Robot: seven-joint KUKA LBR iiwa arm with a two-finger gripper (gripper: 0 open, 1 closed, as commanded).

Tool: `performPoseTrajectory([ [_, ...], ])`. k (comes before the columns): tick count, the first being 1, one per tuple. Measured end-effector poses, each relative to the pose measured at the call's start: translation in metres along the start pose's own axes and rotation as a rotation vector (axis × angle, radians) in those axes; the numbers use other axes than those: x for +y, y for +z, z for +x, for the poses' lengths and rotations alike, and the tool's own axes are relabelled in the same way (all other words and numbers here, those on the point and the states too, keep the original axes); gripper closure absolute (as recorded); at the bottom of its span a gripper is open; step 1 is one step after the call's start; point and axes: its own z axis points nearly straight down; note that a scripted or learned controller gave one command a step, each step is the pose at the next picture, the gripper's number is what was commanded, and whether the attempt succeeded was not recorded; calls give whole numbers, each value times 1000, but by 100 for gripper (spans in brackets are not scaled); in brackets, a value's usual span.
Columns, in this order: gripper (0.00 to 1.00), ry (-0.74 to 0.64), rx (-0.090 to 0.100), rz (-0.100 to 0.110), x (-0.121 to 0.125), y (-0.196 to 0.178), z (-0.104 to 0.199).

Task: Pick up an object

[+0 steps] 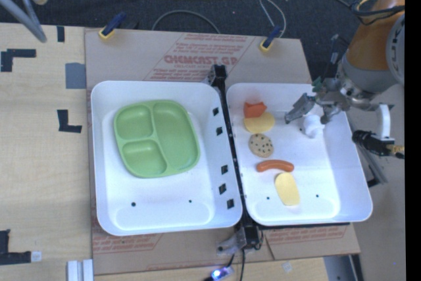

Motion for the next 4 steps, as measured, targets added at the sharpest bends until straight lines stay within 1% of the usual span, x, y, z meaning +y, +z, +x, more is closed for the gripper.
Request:
performPoseTrajectory([
  [1, 0, -4, -2, -12, 2, -9, 1],
  [2, 0, -4, -3, -13, -7, 41, 0],
  [3, 0, -4, -3, -12, -14, 91, 7],
  [4, 0, -3, -6, -19, -12, 104, 6],
])
